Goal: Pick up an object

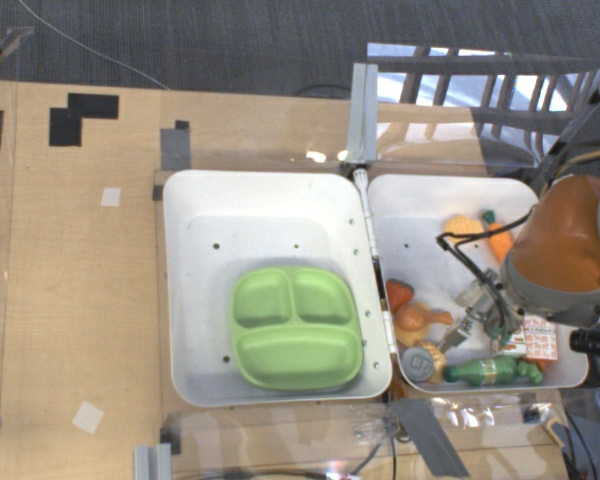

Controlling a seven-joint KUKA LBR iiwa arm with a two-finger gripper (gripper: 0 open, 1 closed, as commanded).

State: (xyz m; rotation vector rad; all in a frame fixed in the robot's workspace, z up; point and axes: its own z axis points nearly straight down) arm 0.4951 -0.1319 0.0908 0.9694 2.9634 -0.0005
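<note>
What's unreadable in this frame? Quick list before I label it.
- Gripper in the right bin: too small and cluttered to tell whether it has anything.
- Orange and yellow items at the bin's far side: partly covered by the arm; identity unclear.
- Printed card: part under the arm, text too small.
- Green bottle: label illegible.
- Green tray in the left bin: fully visible.

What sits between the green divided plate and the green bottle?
In the camera view, the ridge where the two bins meet lies between the green divided plate and the green bottle, then a round grey lid in the right bin.
</note>
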